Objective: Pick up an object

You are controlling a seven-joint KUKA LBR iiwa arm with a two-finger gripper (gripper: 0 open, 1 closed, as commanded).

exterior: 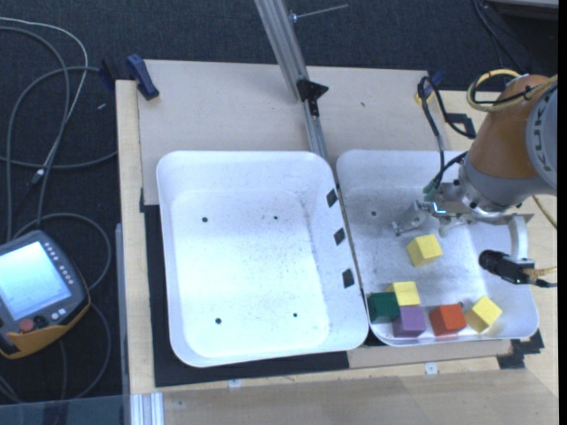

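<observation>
Several small blocks lie in the right bin [381, 193]. A yellow block [424, 250] sits alone near the bin's middle. Along the front wall sit a green block [383, 305], a second yellow block [406, 292], a purple block [409, 320], an orange-red block [447, 319] and a third yellow block [485, 313]. My gripper [415, 224] hangs over the right bin, just above and slightly left of the lone yellow block. Nothing shows in its grasp. The grey arm with its orange band [505, 149] comes in from the right.
The left bin [177, 184] lies beside the right one, with black clips [338, 235] along the shared wall. A slanted metal rail [283, 42] crosses the bench at the back. A black part [501, 265] of the wrist hangs over the right bin's right side.
</observation>
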